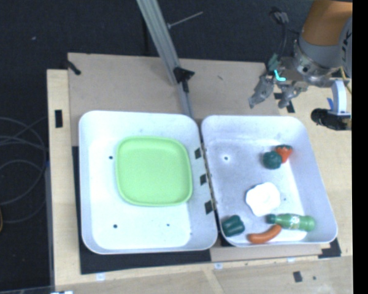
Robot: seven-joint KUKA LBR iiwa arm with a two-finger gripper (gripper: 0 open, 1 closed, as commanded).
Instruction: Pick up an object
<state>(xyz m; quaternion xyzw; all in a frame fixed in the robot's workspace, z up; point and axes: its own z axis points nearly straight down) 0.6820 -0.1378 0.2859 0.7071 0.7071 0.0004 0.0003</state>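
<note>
My gripper (273, 100) hangs above the bench just beyond the far edge of the right bin (233, 133), fingers spread open with nothing between them. In the right bin lie a dark teal ball (271, 160) touching a small orange-red piece (284, 153), a white lump (262, 198), a green bottle (292, 222), an orange sausage shape (264, 234) and a dark green block (232, 225) at the near left corner. All of these sit well below the gripper in the view.
The left bin (95, 182) holds a light green square plate (154, 170). A grey metal pole (162, 38) slants from the top down to the gap between the bins. Bare bench surface (227, 84) lies behind the bins.
</note>
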